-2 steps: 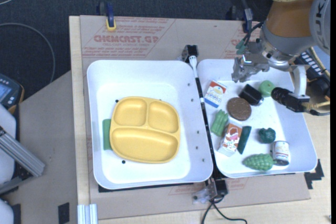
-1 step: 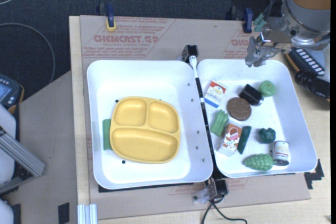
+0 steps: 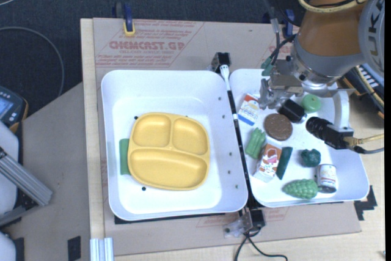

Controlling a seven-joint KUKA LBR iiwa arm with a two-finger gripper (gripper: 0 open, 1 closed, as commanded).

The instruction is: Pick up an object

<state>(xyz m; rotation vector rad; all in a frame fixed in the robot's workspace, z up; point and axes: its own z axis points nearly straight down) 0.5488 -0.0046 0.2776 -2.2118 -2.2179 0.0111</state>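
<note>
the arm comes in from the right and hangs its gripper (image 3: 267, 95) low over the far left part of the right bin (image 3: 354, 183), just beside the small white carton with red and blue print (image 3: 248, 110). that placing reads as a pick being set up on the carton or a near neighbour. i cannot tell whether the fingers are wide or narrow, since the wrist and its cables cover them from above, and nothing shows between them.

the pickable things are all crowded in the right bin, touching or nearly so, which leaves little room for fingers to slip down. there is a flat brown disc (image 3: 278, 126), a ridged green pickle-like piece (image 3: 255, 143), a second carton (image 3: 269, 162) lying tilted, a dark green wedge (image 3: 285, 162), a knobbly green cluster (image 3: 300, 189), a small dark green lump (image 3: 310, 158) and a little labelled can (image 3: 327, 178). most look like smooth moulded plastic toys, light and likely slippery.

the left bin (image 3: 116, 150) holds a glossy yellow divided tray (image 3: 169, 150), with a green strip (image 3: 124, 157) tucked at its left edge.
</note>
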